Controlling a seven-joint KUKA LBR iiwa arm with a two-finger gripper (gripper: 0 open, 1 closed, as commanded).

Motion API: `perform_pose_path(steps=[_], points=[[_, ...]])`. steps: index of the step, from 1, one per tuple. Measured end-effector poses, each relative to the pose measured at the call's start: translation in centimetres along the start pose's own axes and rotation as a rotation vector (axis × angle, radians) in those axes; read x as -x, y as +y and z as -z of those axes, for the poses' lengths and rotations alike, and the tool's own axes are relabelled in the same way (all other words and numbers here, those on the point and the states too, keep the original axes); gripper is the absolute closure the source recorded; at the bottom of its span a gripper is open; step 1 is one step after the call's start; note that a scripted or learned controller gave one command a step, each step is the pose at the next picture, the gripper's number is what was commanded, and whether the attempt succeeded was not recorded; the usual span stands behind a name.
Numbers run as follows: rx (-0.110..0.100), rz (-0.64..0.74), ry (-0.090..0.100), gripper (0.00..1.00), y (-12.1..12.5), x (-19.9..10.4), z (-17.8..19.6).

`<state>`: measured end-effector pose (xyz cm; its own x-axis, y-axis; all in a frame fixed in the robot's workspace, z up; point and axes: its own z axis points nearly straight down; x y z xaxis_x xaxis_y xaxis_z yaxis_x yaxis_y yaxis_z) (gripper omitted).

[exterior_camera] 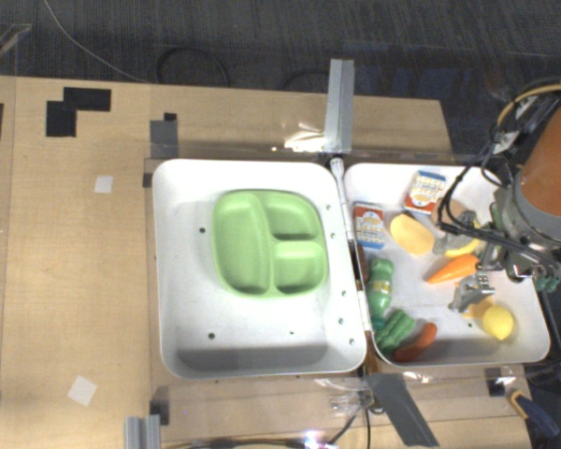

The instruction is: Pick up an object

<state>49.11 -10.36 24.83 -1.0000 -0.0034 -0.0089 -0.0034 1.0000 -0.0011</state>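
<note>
- Gripper (471,293) sits over the right bin (533,349), low in its right half; metal fingers point down toward the bin floor. Can't tell how far apart they are, and nothing is visibly caught between them.
- Carrot (452,268) is the nearest item: just up-left of the fingertips, long axis running low-left to high-right, nearly flat. Whether it touches the fingers is unclear.
- Lemon (497,322) lies just down-right of the fingertips, near the bin's right wall; roundish, no clear axis.
- Banana (461,247), partly hidden by the wrist hardware, lies above the carrot on roughly the same diagonal.
- Yellow rounded piece (412,234) sits left of the banana, mid-bin.
- Small carton (425,192) is near the bin's top edge, tilted slightly; red-and-white packet (368,225) is at the upper left by the divider, long axis up-down.
- Green bottle (381,283) lies along the left wall below the packet, long axis up-down.
- Green vegetable (394,328) and a red-brown piece (415,340) crowd the bottom-left corner, touching each other.
- Left bin (182,344) holds a green divided tray (266,241), centred, slightly rotated.
- Arm (552,171) comes in from the right, orange band above the wrist, black cables looping over it.
</note>
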Motion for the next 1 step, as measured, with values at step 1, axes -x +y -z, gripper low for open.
perform_pose_path(steps=[1], points=[[0.002, 0.110, 0.007, 0.00, -0.54, 1.88, -9.53]])
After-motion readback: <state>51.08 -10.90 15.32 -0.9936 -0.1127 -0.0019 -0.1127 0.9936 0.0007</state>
